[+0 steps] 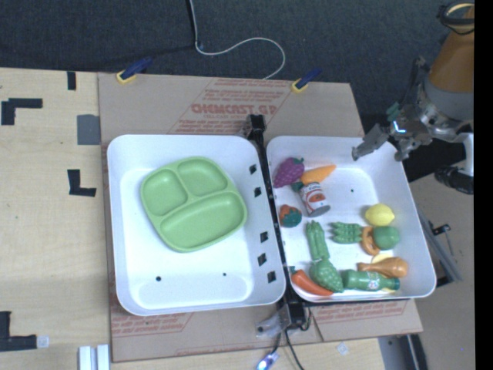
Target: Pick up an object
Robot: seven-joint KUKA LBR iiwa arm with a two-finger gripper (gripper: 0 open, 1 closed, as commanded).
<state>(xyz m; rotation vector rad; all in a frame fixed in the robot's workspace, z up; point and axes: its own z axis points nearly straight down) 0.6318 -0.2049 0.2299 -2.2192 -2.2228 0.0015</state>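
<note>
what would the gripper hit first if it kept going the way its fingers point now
Judging loosely, since depth is unclear: the gripper points down-left, so it would likely meet the right bin floor near the orange carrot.

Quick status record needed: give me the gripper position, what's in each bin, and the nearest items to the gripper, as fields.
gripper: above the right bin's far right corner, nothing between its fingers
left bin: green divided plate
right bin: toy foods, mostly along the near side
nearest items: carrot, purple grapes, small can
also there: lemon
</note>
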